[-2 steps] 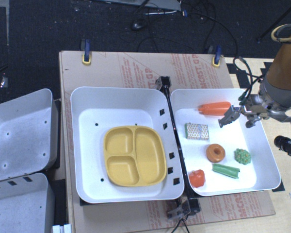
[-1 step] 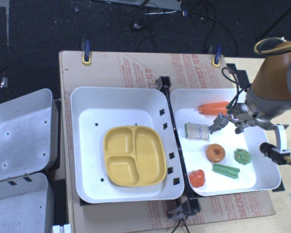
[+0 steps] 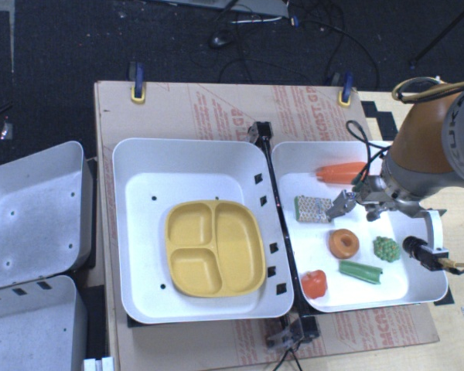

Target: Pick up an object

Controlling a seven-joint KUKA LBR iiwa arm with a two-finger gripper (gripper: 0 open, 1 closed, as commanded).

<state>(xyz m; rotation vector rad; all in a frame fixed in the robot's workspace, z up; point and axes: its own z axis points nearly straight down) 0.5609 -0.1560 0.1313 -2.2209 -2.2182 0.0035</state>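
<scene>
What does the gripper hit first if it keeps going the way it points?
Probably the grey speckled sponge: the gripper points left toward it in the right bin. Height above the bin floor is unclear, so it could pass over.

The grey arm (image 3: 441, 141) comes in from the right side of the scene, its orange band a broad rounded mass at the right edge. Below the band the wrist narrows to a grey housing and leans down and to the left. The claw (image 3: 354, 199) hangs at its end, tips pointing left; fingers too small to judge.
</scene>
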